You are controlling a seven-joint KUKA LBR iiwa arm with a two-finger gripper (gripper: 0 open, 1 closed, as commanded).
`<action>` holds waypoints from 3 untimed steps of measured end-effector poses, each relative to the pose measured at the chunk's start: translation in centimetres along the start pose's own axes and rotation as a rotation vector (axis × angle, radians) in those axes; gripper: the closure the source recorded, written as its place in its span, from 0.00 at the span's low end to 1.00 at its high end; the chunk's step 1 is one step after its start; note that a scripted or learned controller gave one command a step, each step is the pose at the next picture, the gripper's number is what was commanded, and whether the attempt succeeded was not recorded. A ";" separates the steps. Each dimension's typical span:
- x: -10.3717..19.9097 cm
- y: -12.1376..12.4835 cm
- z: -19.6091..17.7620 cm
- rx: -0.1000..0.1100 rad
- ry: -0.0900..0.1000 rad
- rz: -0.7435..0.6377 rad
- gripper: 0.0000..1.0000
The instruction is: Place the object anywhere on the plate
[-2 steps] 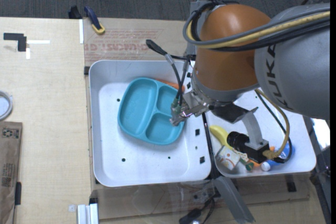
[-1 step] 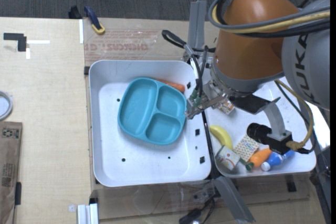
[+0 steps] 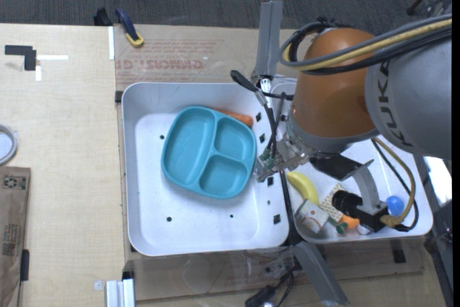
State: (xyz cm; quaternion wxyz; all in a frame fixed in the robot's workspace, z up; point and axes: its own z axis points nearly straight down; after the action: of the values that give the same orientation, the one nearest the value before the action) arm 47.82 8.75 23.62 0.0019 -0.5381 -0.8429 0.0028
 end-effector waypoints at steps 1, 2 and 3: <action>0.0 0.0 0.0 -0.001 0.000 0.000 0.00; -4.3 -2.0 4.7 -0.001 0.001 -0.072 0.00; -4.4 -2.0 4.6 -0.003 0.000 0.105 0.00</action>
State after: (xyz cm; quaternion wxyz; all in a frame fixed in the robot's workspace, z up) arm 47.82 3.90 18.98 0.0009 -0.5817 -0.8134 0.0014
